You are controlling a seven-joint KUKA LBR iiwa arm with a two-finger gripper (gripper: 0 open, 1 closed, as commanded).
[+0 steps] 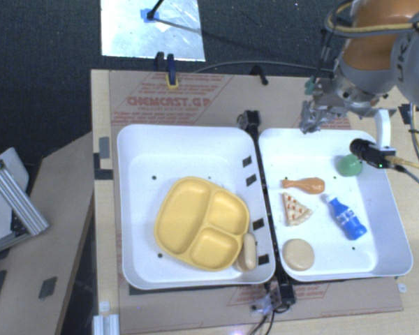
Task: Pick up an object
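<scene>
The right bin (391,222) holds a green round object (348,165), a brown drumstick (304,184), a pizza slice (295,209), a blue bottle (346,217) and a tan round cookie (298,254). My gripper (311,122) hangs above the far left corner of the right bin, well apart from all of these, with nothing seen in it. The nearest item, the drumstick, lies nearer the camera than the gripper.
The left bin (136,166) contains a yellow compartment tray (201,222), with a beige bread roll (248,250) against the tray's near right corner. A black divider with clips (262,187) runs between the bins. A blue clamp (170,67) sits at the board's far edge.
</scene>
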